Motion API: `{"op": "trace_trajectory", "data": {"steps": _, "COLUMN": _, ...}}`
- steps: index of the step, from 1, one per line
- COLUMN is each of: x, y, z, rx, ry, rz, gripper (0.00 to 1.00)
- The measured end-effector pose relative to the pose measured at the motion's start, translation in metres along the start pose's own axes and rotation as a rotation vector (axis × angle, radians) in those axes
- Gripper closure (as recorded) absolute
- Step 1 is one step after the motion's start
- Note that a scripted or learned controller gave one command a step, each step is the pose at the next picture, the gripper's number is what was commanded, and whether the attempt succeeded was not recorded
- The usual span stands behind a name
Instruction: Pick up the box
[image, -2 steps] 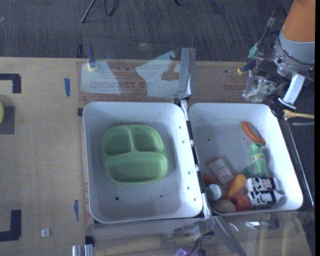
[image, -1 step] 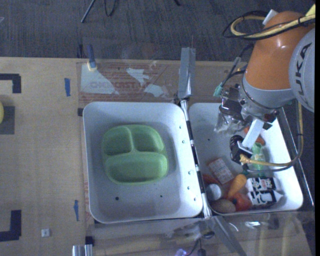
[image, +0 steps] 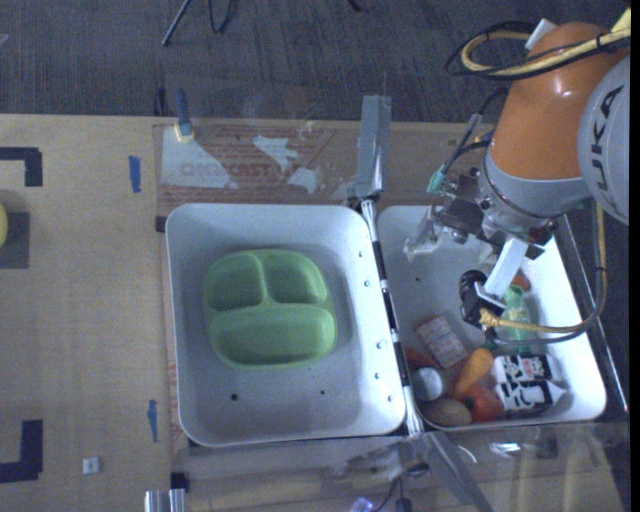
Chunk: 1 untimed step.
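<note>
A small flat pinkish-brown box lies in the right bin, near its left wall. A black-and-white printed carton lies at that bin's front right. My gripper hangs over the bin's back left corner, well behind both and apart from them. Nothing shows in its grasp. The grey arm with its orange band reaches in from the upper right and covers the back right of the bin.
An orange carrot, a grey-white ball, a brown oval piece, a red piece and a green item crowd the right bin's front. The left bin holds a green divided plate.
</note>
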<state>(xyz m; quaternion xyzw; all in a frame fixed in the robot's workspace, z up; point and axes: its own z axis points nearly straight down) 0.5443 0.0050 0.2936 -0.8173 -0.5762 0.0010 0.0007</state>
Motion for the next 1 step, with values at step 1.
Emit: {"op": "trace_trajectory", "data": {"steps": 1, "x": -0.0647, "y": -0.0387, "z": 0.1100, "rx": 0.000, "ry": 0.000, "rz": 0.078, "gripper": 0.00}}
